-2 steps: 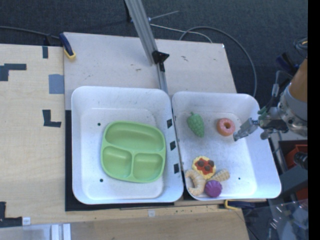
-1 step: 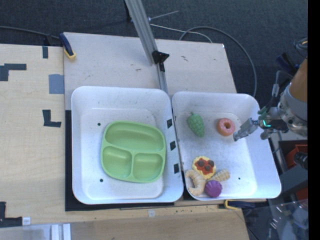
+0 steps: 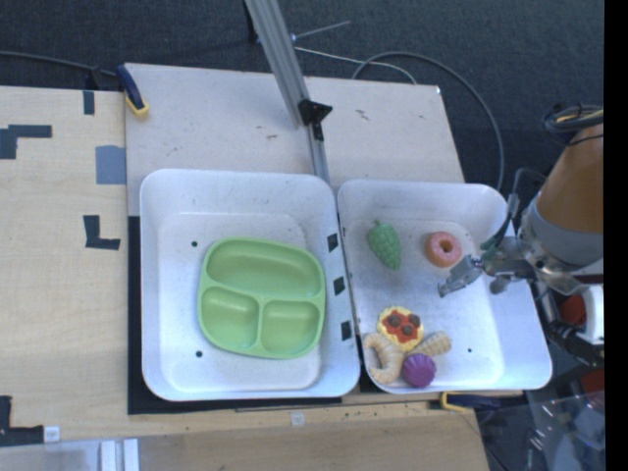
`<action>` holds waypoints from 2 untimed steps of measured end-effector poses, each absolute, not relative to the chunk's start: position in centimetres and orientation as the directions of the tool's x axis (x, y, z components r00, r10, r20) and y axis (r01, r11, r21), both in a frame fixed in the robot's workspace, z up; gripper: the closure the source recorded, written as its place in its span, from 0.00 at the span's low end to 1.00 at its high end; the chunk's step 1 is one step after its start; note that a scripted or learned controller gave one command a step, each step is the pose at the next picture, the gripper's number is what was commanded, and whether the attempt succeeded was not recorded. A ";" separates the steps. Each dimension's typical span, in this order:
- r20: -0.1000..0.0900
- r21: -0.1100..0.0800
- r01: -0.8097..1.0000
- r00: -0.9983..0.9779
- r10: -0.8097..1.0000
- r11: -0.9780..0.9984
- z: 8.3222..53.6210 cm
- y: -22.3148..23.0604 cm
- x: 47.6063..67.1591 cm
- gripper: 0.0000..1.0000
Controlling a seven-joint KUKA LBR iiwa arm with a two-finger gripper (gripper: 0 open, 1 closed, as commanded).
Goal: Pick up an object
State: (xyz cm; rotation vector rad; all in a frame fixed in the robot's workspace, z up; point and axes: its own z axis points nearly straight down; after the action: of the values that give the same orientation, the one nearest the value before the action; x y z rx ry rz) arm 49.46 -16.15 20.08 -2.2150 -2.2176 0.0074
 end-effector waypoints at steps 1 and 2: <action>0.002 -0.008 1.000 -0.001 1.000 0.001 14.9 -15.2 48.8 0.00; 0.002 0.000 1.000 0.000 1.000 0.000 9.9 -15.1 48.8 0.00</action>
State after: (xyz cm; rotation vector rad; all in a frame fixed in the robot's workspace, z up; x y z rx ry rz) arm 48.85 -15.11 9.88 -2.2206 -2.2199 -0.0022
